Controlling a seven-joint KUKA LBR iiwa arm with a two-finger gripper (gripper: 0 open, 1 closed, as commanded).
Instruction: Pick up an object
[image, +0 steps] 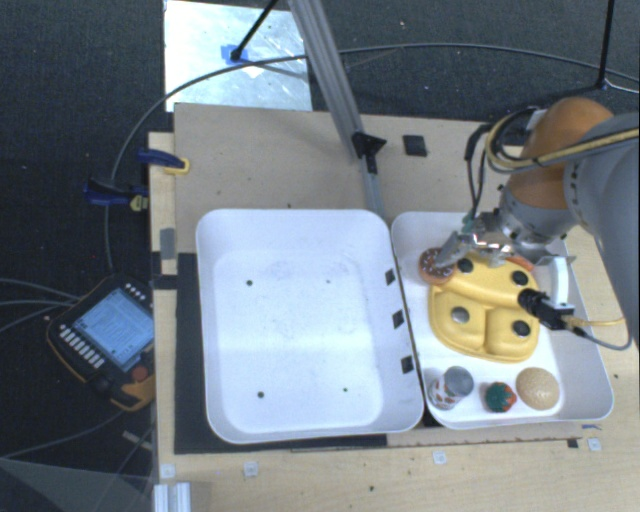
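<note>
Honestly, barely started: gripper (478, 243) down at twelve o'clock of the yellow toy (485, 305) in right bin (600, 375), can't tell fingers' spread, nothing lifted.

A large yellow toy (487, 312) with dark round buttons lay flat in the right bin (600, 395), filling most of its middle. A pinkish ring-shaped piece (436, 262) sat touching its upper left edge. Along the bin's near wall stood a row of three small things: a grey-capped one (453, 386), a green and red ball (500, 397), and a tan egg-like ball (537, 388) (all well apart from the yellow toy's centre)
</note>
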